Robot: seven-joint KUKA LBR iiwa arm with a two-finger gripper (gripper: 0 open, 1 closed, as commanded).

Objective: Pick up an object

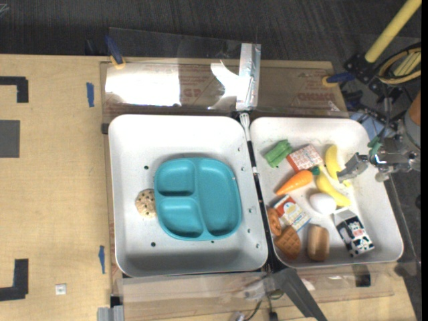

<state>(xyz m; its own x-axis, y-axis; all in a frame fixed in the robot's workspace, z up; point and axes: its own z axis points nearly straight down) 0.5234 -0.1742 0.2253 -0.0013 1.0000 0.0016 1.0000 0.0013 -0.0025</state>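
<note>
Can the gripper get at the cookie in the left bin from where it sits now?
Probably yes. The cookie lies alone on the left bin's floor beside the teal tray, with nothing over it. The gripper hangs over the right bin, so it must cross over.

No legible text anywhere. Faint reddish print on cardboard panel (200,89) behind bins, too blurred to read. Small cartons in right bin, orange-red (305,157) and black-white (353,234), carry graphics, lettering too small to make out.
</note>
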